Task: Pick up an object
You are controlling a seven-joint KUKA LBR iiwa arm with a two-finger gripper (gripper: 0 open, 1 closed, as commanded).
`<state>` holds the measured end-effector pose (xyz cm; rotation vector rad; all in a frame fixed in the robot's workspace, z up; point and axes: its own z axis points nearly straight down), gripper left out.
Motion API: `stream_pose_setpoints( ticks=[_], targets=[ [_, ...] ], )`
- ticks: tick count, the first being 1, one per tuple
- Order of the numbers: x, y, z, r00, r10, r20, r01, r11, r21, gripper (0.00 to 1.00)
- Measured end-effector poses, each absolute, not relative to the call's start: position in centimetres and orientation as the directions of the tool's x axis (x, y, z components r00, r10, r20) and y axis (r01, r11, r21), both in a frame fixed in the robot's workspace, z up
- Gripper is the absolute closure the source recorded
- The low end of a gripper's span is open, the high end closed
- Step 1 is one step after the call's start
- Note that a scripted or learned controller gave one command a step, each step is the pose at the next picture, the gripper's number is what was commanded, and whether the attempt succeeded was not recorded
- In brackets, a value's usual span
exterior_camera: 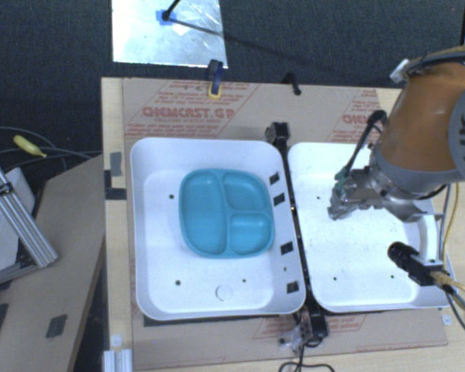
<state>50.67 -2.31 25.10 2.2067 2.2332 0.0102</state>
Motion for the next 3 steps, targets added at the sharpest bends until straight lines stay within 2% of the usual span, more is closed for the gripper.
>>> stream_pose_setpoints(
  ticks=[1, 2, 3],
  targets=[
    [48.7, 3.7, 33.1, -0.011, 1.000, 0.003, 1.000, 0.011, 0.010, 1.00],
    [48.6, 13.5, 30.3, -0.014, 1.000, 0.003, 1.000, 0.014, -0.001, 1.00],
    [48.7, 6.9, 39.7, 0.003, 1.000, 0.001, 1.000, -0.004, 0.011, 1.00]
  ],
)
